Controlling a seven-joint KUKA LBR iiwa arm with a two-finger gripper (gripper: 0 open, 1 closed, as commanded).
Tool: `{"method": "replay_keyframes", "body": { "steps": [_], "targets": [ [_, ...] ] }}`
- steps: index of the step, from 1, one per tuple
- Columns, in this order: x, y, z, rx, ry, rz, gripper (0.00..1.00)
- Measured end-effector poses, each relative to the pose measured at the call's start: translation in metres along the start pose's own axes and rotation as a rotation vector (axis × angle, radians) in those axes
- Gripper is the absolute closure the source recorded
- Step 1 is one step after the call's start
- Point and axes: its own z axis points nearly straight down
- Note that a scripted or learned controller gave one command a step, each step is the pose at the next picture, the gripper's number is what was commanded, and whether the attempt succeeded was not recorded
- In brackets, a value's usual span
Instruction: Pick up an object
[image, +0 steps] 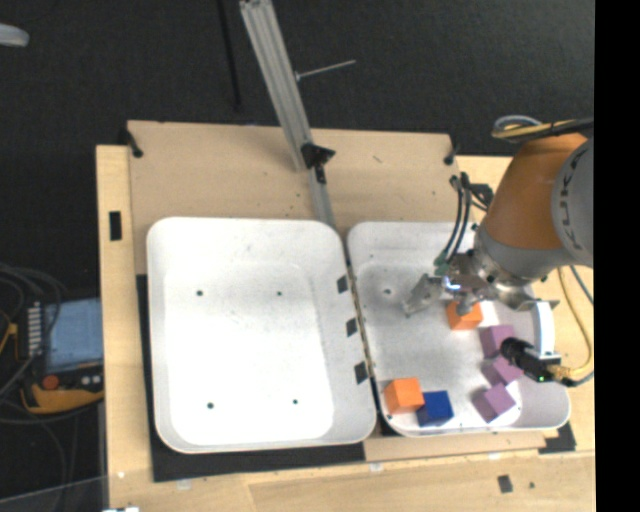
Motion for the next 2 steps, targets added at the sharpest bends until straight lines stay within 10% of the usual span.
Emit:
{"method": "replay_keyframes", "body": {
  "steps": [1,2],
  "targets": [
    [0.004,0.008,0.056,0.000,-0.001,0.003,0.00],
    [0.004,0.010,0.041,-0.009,0.002,0.007,1.00]
  ]
}}
